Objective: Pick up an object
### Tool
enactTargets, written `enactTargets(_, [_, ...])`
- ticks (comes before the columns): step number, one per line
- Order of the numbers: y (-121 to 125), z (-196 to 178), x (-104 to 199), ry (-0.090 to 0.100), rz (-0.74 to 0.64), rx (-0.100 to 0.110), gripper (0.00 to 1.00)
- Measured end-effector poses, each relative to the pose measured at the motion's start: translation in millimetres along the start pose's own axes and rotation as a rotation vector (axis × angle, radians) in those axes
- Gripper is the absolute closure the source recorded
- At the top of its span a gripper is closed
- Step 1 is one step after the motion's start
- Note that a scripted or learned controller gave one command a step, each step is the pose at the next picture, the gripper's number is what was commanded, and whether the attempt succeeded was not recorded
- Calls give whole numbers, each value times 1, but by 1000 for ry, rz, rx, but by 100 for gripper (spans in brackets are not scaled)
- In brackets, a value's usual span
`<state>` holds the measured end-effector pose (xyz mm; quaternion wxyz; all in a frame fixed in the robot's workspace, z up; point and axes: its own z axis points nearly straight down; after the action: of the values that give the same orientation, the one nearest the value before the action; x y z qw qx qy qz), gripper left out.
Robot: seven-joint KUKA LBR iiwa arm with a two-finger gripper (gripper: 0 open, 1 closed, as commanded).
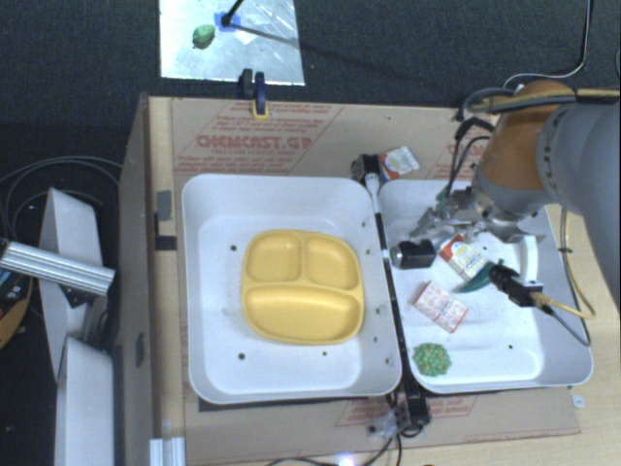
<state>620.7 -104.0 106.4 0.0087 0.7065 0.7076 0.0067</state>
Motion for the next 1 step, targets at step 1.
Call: enactTargets(1, [1, -11, 1, 2, -2, -2, 100])
